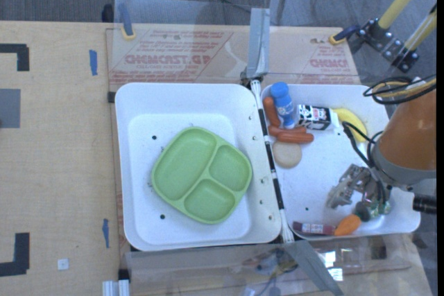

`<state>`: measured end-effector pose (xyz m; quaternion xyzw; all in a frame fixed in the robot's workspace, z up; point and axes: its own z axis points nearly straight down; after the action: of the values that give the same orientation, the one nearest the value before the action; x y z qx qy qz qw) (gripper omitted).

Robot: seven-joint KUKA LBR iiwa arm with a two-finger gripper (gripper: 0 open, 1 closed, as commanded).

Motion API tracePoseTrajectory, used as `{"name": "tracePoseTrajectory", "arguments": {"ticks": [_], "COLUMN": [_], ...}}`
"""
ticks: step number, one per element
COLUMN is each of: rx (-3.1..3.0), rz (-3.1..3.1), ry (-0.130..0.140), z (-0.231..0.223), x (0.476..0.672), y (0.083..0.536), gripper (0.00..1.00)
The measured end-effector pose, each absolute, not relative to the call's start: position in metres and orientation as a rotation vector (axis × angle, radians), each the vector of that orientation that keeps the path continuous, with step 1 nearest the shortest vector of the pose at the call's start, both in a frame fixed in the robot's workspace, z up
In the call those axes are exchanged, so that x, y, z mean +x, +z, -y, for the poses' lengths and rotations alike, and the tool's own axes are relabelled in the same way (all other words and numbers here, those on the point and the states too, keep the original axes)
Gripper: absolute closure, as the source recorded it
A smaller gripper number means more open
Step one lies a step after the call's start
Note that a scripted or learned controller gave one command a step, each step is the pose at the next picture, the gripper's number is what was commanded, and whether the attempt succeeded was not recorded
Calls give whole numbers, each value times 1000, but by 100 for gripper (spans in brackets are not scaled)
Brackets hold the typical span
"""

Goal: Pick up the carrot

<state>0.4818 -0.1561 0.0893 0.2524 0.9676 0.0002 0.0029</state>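
you can't tell the gripper state; the carrot hugs the right bin's wall, so your grasp may slip.

Two shallow white bins sit side by side on a wooden bench. The left white bin holds a light green three-compartment plastic plate across its middle, leaving bare floor along its edges. In the right white bin, the middle floor lies open. Clutter crowds its far left corner: a blue plastic bottle, a reddish-brown sausage, a pale round disc, a black-and-white carton and a yellow banana. Along the near edge, an orange carrot lies between a dark red bar and the metal two-finger gripper, close above it.
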Motion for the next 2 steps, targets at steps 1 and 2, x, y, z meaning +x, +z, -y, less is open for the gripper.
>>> {"name": "tracePoseTrajectory", "arguments": {"ticks": [1, 2], "rx": [792, 791], "rz": [-3036, -3024], "ry": [2, 1], "z": [156, 157], "x": [481, 485], "y": [89, 98], "gripper": [0, 100]}}
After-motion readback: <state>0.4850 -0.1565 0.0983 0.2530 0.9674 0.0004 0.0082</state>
